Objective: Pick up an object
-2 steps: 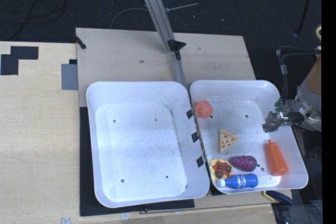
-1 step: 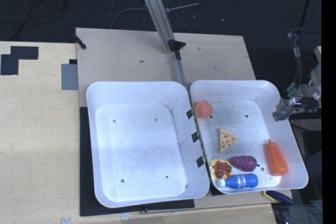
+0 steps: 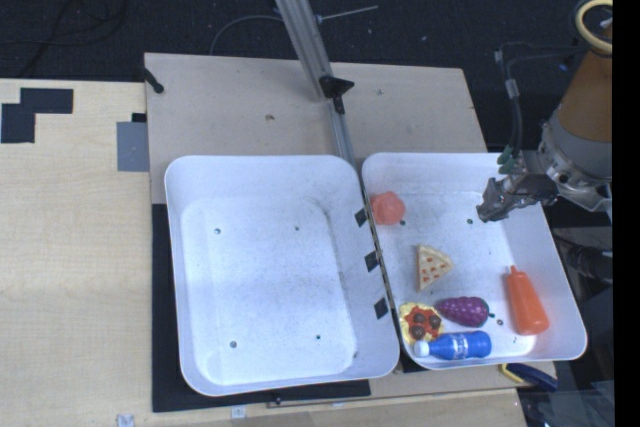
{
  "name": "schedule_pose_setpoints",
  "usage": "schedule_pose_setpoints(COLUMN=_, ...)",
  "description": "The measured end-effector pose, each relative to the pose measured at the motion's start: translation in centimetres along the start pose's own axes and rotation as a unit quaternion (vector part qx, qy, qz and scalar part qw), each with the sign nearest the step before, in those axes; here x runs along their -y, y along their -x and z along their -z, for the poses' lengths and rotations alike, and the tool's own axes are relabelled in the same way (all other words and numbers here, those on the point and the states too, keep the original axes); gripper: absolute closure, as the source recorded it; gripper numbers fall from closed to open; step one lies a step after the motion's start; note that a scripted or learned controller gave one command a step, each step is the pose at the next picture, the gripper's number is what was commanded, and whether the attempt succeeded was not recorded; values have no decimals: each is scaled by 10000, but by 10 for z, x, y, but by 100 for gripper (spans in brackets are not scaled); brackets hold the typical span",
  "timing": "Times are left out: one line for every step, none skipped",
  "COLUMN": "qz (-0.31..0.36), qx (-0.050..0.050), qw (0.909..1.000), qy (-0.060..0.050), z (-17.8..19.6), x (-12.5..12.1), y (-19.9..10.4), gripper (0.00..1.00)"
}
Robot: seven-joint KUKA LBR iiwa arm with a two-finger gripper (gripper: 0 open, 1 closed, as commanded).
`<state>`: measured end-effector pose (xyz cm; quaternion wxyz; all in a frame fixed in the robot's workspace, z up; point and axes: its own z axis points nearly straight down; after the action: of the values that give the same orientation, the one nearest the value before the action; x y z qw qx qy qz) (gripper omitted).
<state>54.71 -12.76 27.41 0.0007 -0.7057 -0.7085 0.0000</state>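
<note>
orange bottle (image 3: 526,301) lies lengthwise, cap toward the gripper (image 3: 492,208); grip unclear.

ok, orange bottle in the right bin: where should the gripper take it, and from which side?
Probably across the wide lower body of the orange bottle, coming straight down from above. It lies flat, its narrow cap pointing toward the far side, with bare floor on both long sides, though the right bin wall is fairly near. The gripper hangs further back in that bin.

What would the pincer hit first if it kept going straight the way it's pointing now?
Probably bare floor of the right bin. The pincer points down and leftward, with nothing right beneath its tip. The pink ball lies farther along that line, but depth is unclear from this slanted view.
</note>
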Motion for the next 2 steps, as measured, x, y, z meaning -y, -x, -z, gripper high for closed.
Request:
schedule_pose_setpoints(qz=-1, qx=2, qw=10000, qy=3, z=1, x=-8, y=-53, gripper=100)
schedule_pose_setpoints(qz=-5, qx=2, qw=10000, qy=-6, z=-19, x=-15, y=-104, gripper=100)
